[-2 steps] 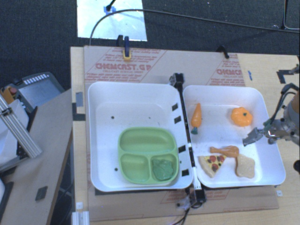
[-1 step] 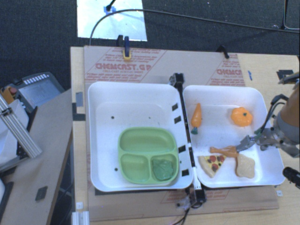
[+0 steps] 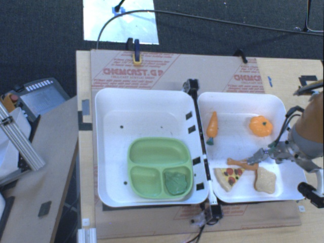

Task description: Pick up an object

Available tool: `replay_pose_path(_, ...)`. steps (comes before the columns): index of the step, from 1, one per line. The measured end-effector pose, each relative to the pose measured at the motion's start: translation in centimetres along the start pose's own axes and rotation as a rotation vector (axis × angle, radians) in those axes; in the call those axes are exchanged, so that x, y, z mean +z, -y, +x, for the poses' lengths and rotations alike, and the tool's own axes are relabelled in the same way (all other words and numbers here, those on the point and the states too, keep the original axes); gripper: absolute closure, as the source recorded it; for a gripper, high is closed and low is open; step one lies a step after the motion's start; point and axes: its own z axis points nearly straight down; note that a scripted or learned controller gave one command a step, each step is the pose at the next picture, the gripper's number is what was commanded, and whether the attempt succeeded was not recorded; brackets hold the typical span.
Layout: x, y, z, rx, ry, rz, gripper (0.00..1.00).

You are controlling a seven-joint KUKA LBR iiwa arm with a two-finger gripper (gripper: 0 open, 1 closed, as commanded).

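The tool (image 3: 263, 155), its state I cannot tell, sits low in the right bin (image 3: 238, 101) touching or just beside the brown stick (image 3: 241, 163), judged light, rigid and thin, best taken across its middle.

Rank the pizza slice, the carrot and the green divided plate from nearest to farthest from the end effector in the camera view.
From the end effector, in the right bin:
1. Pizza slice, just below-left of it, same bin.
2. Carrot, against that bin's left wall.
3. Green divided plate, across the divider in the left bin.
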Motion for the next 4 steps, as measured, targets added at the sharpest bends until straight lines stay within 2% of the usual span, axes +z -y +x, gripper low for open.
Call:
replay_pose_path(1,-1.1,-0.2,0.0,0.001,0.000,-0.005,1.00)
replay_pose_path(2,-7.5,-0.4,0.2,0.002,0.006,0.002,1.00)
replay_pose_path(4,-19.3,-0.7,-0.4,0.001,0.007,0.002,1.00)
